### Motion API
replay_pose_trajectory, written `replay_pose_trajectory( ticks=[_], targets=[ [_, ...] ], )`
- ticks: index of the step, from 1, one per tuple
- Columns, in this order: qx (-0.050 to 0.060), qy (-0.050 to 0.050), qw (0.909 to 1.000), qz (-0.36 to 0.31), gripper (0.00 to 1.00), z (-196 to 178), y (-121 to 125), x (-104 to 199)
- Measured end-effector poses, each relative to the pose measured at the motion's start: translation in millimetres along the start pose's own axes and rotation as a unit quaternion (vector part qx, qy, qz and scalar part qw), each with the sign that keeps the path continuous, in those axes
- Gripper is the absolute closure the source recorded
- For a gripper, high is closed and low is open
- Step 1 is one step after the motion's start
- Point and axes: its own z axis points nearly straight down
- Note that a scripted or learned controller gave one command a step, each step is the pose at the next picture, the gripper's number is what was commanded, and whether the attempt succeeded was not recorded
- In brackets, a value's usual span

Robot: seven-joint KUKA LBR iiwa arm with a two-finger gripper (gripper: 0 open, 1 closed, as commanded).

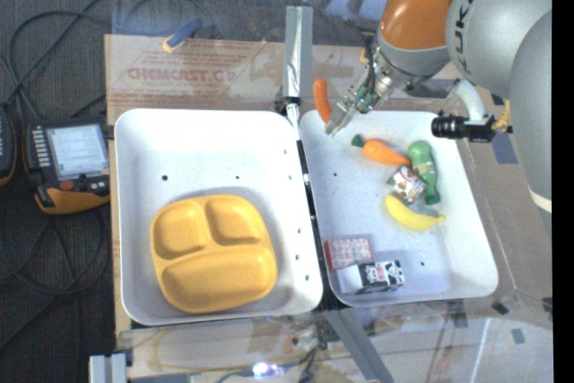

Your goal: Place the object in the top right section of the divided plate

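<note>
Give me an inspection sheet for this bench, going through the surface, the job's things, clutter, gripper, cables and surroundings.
Surface: two white bins side by side, left bin and right bin.
Job's things: yellow divided plate in the left bin, its sections bare; orange piece at the gripper, by the right bin's top left corner.
Clutter: in the right bin, carrot, green bottle, banana, small carton, red packet, black-and-white box.
Gripper: over the right bin's top left corner; grip unclear.
Cables: loops on the floor at upper left.
Surroundings: handheld screen left of the bench.
</note>
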Motion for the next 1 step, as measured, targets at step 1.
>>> replay_pose_trajectory(
  ticks=[1],
  targets=[
    [0.002, 0.001, 0.9974, 0.073, 1.00, 35.4, -14.8, 101.8]
  ],
)
